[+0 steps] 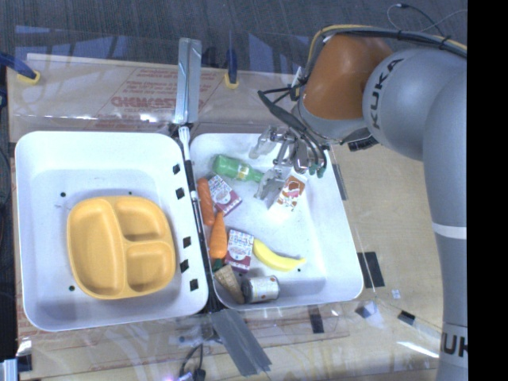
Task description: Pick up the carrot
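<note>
Can, banana and cartons crowd the carrot.

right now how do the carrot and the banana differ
The carrot is orange and straight; the banana is yellow and curved. The carrot lies against the right bin's left wall, running roughly up and down the picture; the banana lies nearer the bin's middle, slanting across it. The carrot tapers to a point at its upper end; the banana keeps a more even thickness. Both lie in the right bin, apart from the claw.
</note>
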Available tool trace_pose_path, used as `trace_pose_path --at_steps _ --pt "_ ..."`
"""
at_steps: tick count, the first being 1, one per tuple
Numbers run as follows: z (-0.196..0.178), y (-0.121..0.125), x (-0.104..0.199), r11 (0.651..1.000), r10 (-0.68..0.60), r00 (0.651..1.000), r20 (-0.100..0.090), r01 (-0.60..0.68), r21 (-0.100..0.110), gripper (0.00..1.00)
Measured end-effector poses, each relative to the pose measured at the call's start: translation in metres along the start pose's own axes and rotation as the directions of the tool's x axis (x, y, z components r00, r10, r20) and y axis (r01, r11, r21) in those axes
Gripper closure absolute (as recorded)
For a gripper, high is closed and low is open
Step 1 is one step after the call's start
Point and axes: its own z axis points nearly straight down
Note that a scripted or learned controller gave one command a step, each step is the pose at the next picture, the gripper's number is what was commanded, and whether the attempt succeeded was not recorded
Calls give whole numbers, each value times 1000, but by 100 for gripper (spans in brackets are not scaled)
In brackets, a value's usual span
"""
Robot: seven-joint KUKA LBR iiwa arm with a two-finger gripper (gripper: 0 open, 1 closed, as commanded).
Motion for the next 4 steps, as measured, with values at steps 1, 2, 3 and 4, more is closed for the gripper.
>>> trace_pose_path --at_steps 1,2,3,4 --pt "47 -59 20 983 -182 983 8 182 3 0" --pt "-48 -61 -4 964 -267 964 4 267 2 0" --pt "25 -48 -20 891 -453 891 6 453 6 0" --pt "36 -71 63 847 -532 846 19 532 15 0"
